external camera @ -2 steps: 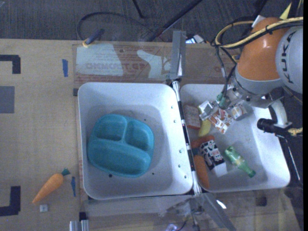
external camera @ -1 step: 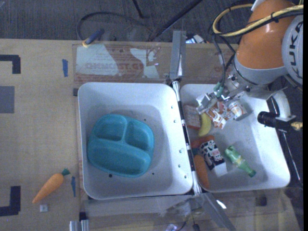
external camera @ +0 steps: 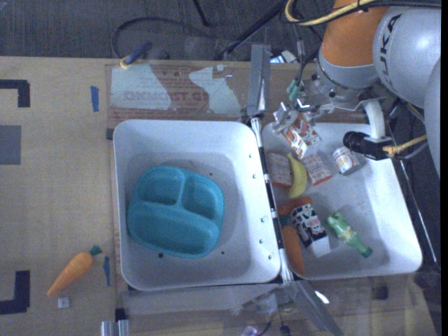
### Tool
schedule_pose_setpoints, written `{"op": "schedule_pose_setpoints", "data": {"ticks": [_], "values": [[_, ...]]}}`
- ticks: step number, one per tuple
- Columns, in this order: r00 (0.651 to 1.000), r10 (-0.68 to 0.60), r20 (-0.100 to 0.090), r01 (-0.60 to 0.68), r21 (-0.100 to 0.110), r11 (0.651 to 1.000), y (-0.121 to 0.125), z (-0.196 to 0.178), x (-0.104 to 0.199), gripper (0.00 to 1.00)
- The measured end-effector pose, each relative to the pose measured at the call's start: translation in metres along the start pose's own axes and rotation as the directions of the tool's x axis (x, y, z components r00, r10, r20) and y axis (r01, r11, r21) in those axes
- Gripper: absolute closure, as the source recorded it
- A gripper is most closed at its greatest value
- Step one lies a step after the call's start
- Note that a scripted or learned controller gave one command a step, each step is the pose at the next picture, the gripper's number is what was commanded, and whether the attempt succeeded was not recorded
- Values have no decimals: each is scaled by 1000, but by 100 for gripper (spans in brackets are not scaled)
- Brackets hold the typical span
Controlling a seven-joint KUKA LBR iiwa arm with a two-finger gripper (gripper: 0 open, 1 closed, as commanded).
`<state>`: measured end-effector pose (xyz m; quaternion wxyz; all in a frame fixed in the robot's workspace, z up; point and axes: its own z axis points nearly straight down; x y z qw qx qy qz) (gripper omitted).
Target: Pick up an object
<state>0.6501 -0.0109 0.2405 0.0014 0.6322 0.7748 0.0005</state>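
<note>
So this looks like the grab itself, or right on the edge of it. The gripper (external camera: 293, 110) is down at the far left corner of the right bin (external camera: 392, 208), and the small orange-and-white carton (external camera: 305, 137) sits tilted right under it, touching or nearly touching. Honestly I can't tell from this angle whether the gripper is clamped on the carton or just parked on top of it (the metal bits blur into the carton's top), so I wouldn't call it held.

The rest of the pile is just beside it:
- a banana (external camera: 299, 176) with flat packets on either side
- a little can (external camera: 344, 159) to the right
- a cow-print carton (external camera: 306, 222) and a green bottle (external camera: 348, 233) nearer the camera

The left bin (external camera: 140, 145) has the blue divided plate (external camera: 176, 211), and there's a toy carrot (external camera: 70, 273) out on the tabletop.

My guess for the next move: get a firm squeeze on the carton, then lift straight up. The bin's wall and the banana are close, so any sideways drag could knock it loose.
</note>
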Motion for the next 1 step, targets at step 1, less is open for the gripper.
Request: {"op": "schedule_pose_setpoints", "data": {"ticks": [1], "values": [[999, 33, 0, -33, 0, 999, -37, -85, -15, 100]]}}
